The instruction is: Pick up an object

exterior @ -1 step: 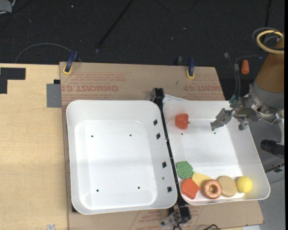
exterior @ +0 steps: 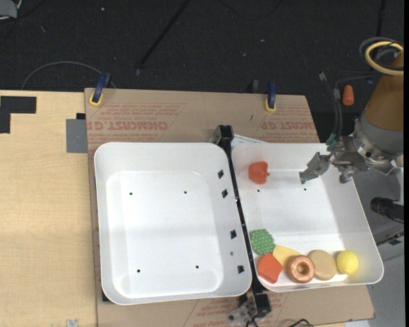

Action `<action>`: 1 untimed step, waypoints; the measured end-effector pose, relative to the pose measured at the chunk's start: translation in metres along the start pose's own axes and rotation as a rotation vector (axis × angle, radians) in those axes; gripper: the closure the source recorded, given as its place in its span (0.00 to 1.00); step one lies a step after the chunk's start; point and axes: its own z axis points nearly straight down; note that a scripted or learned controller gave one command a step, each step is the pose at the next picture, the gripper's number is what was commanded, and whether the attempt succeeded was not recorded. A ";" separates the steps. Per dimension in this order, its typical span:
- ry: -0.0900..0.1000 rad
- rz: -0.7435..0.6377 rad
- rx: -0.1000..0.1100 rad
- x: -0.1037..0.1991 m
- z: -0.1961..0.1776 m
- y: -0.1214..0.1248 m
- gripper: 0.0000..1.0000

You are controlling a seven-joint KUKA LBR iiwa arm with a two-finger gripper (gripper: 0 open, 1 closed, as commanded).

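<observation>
Near the upper left of the right bin (exterior: 341, 203) sits a small red-orange object (exterior: 258, 172), alone on bare white floor, just beside the black divider (exterior: 232, 203) between the bins. You can judge it as the easiest pick: likely a light, hollow plastic toy, stiff enough to take a pinch, with a smooth rounded skin that may slip. Take it across its widest middle, coming straight down, since open space surrounds it on all sides.

Gripper (exterior: 327, 169) hangs to its right over the same bin, well apart from the object, nothing between the fingers; whether they are spread or closed, you cannot tell from this angle.

Lower edge of the right bin holds a tight cluster: green piece (exterior: 262, 240), red wedge (exterior: 270, 268), yellow piece (exterior: 285, 253), glazed doughnut (exterior: 301, 268), tan round (exterior: 322, 264), yellow ball (exterior: 347, 262). They touch one another, so fingers would have little room there.

Left bin (exterior: 109, 182) lies beyond the divider.
</observation>
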 end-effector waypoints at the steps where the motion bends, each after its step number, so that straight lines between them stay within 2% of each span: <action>1: 0.001 -0.001 0.005 -0.001 0.061 0.006 0.00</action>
